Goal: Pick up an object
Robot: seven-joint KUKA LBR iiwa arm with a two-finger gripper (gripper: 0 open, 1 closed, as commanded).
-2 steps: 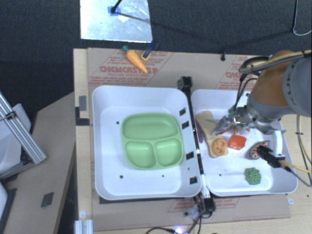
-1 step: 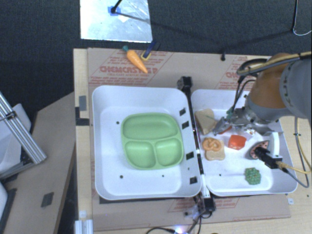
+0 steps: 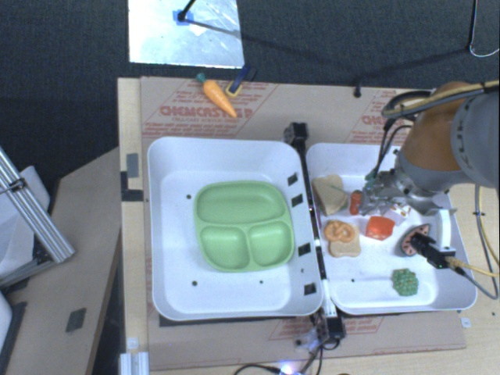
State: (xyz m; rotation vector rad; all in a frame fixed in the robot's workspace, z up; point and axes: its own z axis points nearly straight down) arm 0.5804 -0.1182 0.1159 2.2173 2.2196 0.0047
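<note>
Currently I am reading the claw as hanging low over the right bin, approx. above the gap between a small red-orange piece and a red toy veg. Claw state: I cannot tell whether it is spread or pressed together, because the wrist is covering it from this angle. Nothing is showing as pinched.

Candidate objs. are all lying in the right bin: a beige wedge on the divider side, a tan pretzel-like piece just in front of it, and a green broccoli near the front corner. They are sitting loose and mostly apart, which is leaving room for a top-down approach.

The left bin is carrying a green divided plate. An orange carrot is lying on the surface behind the bins, i.e. outside the work area.

Judgement: the pick is not yet done, and the red veg is looking like the nearest target.
</note>
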